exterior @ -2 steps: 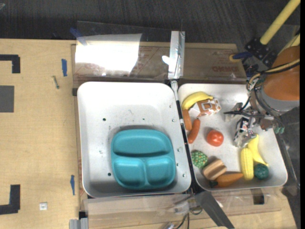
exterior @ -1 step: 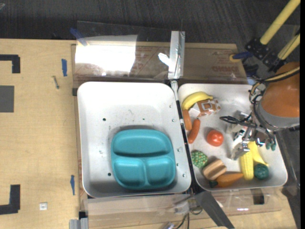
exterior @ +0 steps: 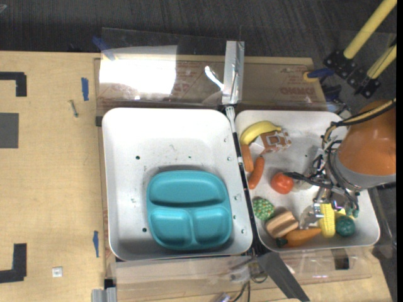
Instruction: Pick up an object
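The right bin [exterior: 296,121] holds several toy foods. A yellow banana [exterior: 258,131] lies at its far left, with a small carton [exterior: 275,141] beside it. Further forward are an orange sausage-like piece [exterior: 255,172], a red tomato [exterior: 283,182], a green bumpy piece [exterior: 262,207], a brown bun [exterior: 281,222] and an orange carrot [exterior: 302,236]. A yellow corn cob [exterior: 327,221] and a teal-green piece [exterior: 346,226] lie at the near right. My gripper [exterior: 324,207] reaches down right over the corn cob, under the orange-banded wrist [exterior: 371,150].
The left bin [exterior: 126,137] holds a teal divided plate [exterior: 187,208] in its near half. A clear plastic sheet and a metal strip [exterior: 233,71] lie behind the bins. Yellow poles [exterior: 374,17] stand at the far right.
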Tool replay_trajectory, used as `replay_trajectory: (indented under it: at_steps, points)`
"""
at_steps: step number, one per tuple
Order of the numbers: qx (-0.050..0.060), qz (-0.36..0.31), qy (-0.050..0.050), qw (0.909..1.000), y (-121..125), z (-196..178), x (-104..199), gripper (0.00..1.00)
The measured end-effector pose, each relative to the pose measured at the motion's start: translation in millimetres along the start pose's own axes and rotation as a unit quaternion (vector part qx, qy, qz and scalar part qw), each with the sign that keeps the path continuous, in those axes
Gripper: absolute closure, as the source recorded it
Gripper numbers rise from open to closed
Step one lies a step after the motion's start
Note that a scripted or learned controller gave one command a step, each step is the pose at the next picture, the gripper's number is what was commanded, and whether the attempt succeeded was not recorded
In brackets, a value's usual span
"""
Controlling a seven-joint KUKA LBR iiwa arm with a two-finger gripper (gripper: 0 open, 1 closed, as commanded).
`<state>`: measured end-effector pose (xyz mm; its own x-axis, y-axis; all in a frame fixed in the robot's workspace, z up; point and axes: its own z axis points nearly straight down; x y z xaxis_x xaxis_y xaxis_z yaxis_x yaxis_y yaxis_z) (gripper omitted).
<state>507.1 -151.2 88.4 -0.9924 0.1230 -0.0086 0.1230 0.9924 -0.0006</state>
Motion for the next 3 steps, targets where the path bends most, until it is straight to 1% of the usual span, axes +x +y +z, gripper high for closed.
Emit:
replay_trajectory:
  at_steps: [1, 2, 3]
  points:
    - [0.0, -0.1, -0.001, 0.995, 11.8, 0.7, -83.2, 0.0]
    - [-0.002, -0.134, 0.0, 0.9909, 66.6, 0.1, -43.2, 0.0]
    - [-0.001, -0.149, 0.001, 0.9888, 65.0, 1.0, -103.1, 0.0]
